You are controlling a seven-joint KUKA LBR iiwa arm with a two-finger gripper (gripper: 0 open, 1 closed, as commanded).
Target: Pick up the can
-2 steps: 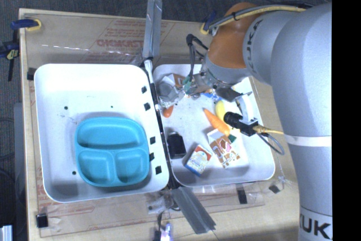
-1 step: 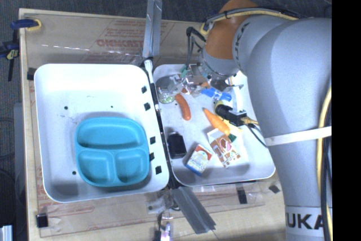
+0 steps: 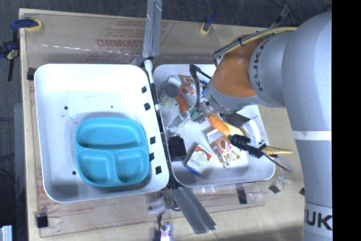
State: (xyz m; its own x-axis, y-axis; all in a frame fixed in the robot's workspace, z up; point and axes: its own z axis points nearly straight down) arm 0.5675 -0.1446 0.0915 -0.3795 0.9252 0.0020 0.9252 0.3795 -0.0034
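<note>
1. The grey arm [image 3: 299, 99] fills the frame's right side, bending left over the right bin [image 3: 256, 175].
2. The left bin [image 3: 56, 93] holds a blue tray [image 3: 111, 150].
3. The gripper [image 3: 192, 113] hangs low at centre frame; its grasp state cannot be judged.
4. The can [image 3: 169, 91] lies in the right bin's upper-left corner, just beside the gripper.

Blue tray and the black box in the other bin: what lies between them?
In the camera view, between the blue tray and the black box run the two bins' adjoining white walls, with black clips.

grey arm [image 3: 293, 65] reaching left, wrist lowered
</note>
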